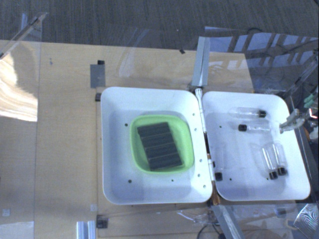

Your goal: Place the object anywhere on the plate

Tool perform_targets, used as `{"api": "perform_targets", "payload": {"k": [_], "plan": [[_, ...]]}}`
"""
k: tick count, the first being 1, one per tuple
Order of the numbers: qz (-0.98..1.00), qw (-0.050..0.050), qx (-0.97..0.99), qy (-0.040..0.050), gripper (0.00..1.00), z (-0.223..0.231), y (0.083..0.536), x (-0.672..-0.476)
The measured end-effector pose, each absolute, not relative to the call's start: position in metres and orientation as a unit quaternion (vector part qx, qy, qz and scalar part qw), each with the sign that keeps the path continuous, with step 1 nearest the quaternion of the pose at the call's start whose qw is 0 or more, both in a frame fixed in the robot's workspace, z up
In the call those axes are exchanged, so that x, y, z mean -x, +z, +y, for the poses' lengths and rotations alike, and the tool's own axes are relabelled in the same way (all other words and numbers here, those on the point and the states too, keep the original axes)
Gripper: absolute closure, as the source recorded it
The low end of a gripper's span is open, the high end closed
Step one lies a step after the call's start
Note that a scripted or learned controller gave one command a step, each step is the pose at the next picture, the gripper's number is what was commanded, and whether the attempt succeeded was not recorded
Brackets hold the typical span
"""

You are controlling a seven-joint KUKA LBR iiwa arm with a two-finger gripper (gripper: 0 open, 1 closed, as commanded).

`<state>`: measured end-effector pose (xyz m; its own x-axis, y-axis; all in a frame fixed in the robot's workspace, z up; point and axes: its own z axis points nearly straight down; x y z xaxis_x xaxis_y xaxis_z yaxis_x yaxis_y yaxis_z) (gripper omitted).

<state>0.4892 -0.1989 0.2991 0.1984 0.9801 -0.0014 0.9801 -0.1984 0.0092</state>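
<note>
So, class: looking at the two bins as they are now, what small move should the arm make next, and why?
Probably reach left and down over the right bin toward one clear tube. The tubes lie in that bin, the green plate in the left bin already bears a dark ridged block, and the pincer sits at the right bin's edge.

Dark ridged block point(159, 146) on green plate point(137, 156), left bin point(112, 148).
</note>
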Motion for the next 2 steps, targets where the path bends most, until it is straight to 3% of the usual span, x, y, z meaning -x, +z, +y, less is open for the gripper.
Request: {"api": "perform_targets", "payload": {"k": [1,2], "plan": [[0.632,0.004,-0.775,0.0018,0.00,-0.197,0.303,-0.489],[0.637,0.005,-0.771,0.0026,0.00,-0.197,0.376,-0.489]]}}
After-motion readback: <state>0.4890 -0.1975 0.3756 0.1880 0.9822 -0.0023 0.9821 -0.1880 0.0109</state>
